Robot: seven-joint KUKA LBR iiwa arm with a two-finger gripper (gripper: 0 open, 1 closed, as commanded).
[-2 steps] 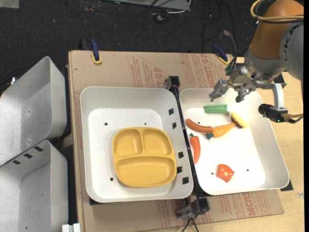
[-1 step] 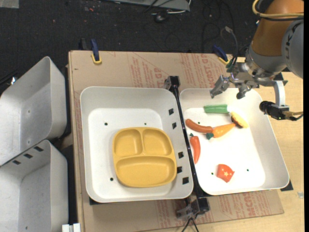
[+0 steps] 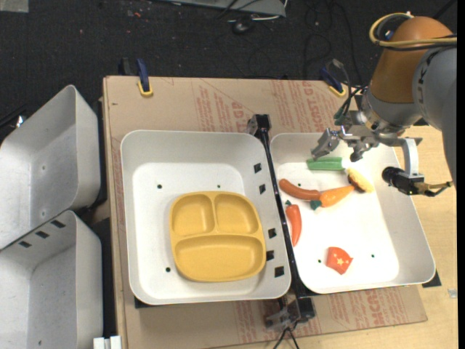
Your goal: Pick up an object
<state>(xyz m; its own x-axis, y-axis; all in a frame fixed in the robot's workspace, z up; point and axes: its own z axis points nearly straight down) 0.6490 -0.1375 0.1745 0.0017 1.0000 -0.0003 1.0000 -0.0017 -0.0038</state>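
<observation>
My gripper (image 3: 341, 148) hovers over the back of the right bin (image 3: 410, 227), its two fingers (image 3: 323, 145) spread apart, so it is open with nothing between them. Just below it lies a flat green piece (image 3: 325, 163). A small yellow item (image 3: 361, 180) sits right of that. In the bin's middle are a brown sausage (image 3: 299, 189) and an orange carrot (image 3: 334, 195), touching end to end. A red chili (image 3: 293, 222) lies along the left wall. A red wedge (image 3: 338, 259) rests nearer the front.
The left bin (image 3: 142, 195) holds a yellow divided plate (image 3: 216, 236). A black divider with clips (image 3: 272, 195) runs between the bins. Two white tubs (image 3: 43, 166) stand off the bench's left side. A black fitting (image 3: 407, 179) juts out by the right bin's rim.
</observation>
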